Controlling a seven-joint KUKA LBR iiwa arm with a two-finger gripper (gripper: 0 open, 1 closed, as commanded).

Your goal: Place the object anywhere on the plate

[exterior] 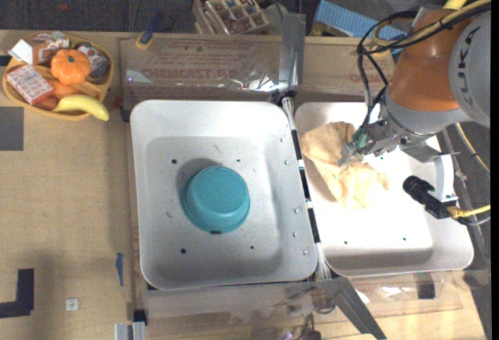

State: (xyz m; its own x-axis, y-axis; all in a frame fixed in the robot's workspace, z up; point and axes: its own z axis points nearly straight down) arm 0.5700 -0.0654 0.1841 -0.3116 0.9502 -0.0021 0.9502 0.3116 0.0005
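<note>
Gripper (352, 151) is pressing into the cream cloth (343, 167) in the right bin (405, 249); finger state indiscernible; teal plate (217, 198) is sitting in the left bin (156, 175).

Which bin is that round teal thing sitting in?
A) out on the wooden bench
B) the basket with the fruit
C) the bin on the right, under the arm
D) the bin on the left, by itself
D: the upside-down teal bowl sits near the middle of the left bin, while the gripper is over the cream cloth in the right bin.
</note>
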